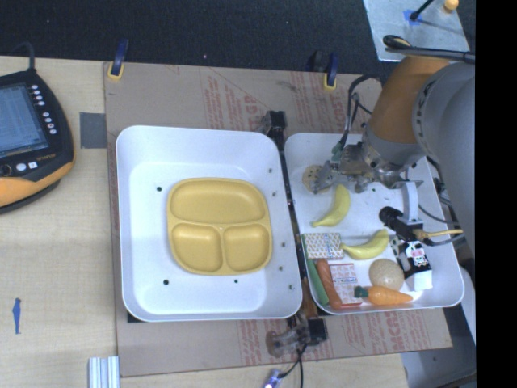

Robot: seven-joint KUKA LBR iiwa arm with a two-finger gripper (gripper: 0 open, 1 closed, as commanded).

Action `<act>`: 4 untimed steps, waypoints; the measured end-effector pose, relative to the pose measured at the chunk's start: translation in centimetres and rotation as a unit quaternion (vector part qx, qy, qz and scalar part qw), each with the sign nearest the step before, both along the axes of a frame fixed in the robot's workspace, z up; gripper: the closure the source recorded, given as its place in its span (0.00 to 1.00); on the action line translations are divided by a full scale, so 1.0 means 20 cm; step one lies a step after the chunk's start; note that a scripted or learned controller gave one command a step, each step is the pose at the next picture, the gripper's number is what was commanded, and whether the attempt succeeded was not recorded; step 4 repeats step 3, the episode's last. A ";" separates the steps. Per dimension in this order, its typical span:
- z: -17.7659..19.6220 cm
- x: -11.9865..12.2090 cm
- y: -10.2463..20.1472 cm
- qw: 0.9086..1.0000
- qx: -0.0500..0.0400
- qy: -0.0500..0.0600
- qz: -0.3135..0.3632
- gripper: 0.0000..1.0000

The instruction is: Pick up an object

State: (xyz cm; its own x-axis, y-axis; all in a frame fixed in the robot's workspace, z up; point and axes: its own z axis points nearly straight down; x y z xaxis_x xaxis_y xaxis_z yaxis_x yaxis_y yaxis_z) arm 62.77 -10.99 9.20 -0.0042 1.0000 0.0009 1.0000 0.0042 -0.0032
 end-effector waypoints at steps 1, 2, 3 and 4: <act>0.00 -0.06 -0.01 1.000 0.000 0.001 0.000 0.00; 0.05 -0.06 -0.01 1.000 0.000 0.002 0.000 1.00; 0.50 -0.34 0.33 1.000 0.000 0.000 0.000 1.00; 0.50 -0.34 0.33 1.000 0.000 0.000 0.000 1.00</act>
